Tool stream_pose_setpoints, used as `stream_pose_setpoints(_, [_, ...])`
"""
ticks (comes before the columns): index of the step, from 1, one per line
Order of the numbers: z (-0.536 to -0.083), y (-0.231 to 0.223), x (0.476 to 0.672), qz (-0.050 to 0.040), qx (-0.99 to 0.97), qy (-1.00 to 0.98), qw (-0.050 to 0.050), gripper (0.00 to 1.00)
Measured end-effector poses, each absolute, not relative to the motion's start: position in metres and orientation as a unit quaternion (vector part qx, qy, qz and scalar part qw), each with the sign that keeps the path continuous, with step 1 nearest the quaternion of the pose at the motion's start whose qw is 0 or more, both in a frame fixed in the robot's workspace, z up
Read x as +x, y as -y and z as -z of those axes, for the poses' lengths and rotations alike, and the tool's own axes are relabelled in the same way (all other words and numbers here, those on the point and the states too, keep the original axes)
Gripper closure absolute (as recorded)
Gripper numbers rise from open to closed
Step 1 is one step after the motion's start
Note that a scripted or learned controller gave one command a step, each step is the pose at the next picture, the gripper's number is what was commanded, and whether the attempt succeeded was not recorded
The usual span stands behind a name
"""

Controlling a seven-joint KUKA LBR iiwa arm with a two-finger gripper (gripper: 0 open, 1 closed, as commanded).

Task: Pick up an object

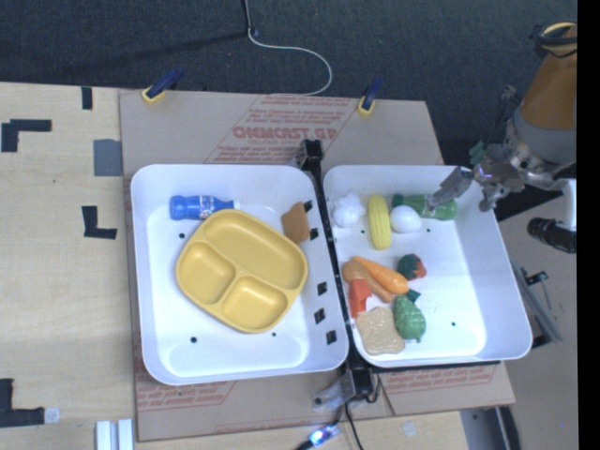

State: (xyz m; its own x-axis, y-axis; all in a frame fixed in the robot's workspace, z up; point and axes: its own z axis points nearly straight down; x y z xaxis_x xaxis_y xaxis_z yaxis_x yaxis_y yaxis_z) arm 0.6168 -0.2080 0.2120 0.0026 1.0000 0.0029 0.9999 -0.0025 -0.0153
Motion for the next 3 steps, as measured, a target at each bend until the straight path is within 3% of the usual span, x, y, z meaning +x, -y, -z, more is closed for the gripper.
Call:
stream_pose_setpoints(1, [-0.221,0.207,0.62,-0.0006,-0.707,0.708,0.001,0.0])
stream_pose_setpoints(3, [-0.112,0.214,0.609,-0.0023,-0.707,0.708,0.002,0.0])
